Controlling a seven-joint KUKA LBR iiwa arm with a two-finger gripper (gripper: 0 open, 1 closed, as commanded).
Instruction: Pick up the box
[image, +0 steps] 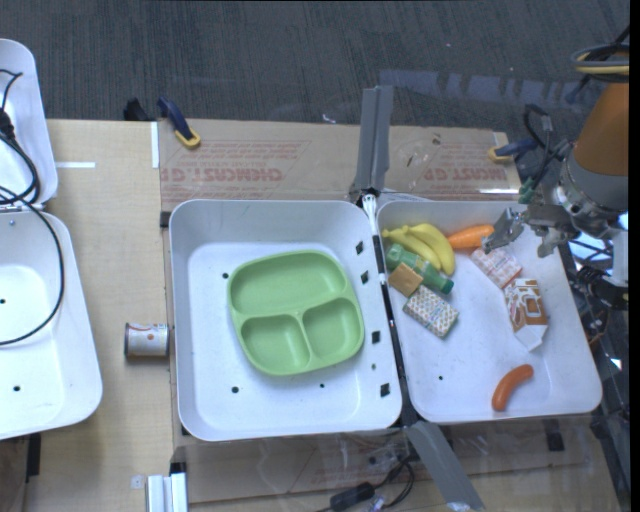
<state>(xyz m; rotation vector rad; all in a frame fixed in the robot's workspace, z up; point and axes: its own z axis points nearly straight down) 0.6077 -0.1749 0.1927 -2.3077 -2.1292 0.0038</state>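
The box (431, 311), small and tan with a speckled pattern, lies flat in the left half of the right bin (470, 400), just below a green bottle (420, 268). My gripper (528, 231) hangs over the bin's far right part, up and to the right of the box and well apart from it. Its fingers stand open with nothing between them. Right below the gripper lies a white and orange packet (497, 266).
Around the box lie bananas (425, 241), a carrot (470, 237), a brown block (404, 280), a second white and orange packet (527, 306) and a sausage (512, 387). The left bin (200, 390) holds a green divided plate (296, 311). A small can (147, 340) lies on the bench.
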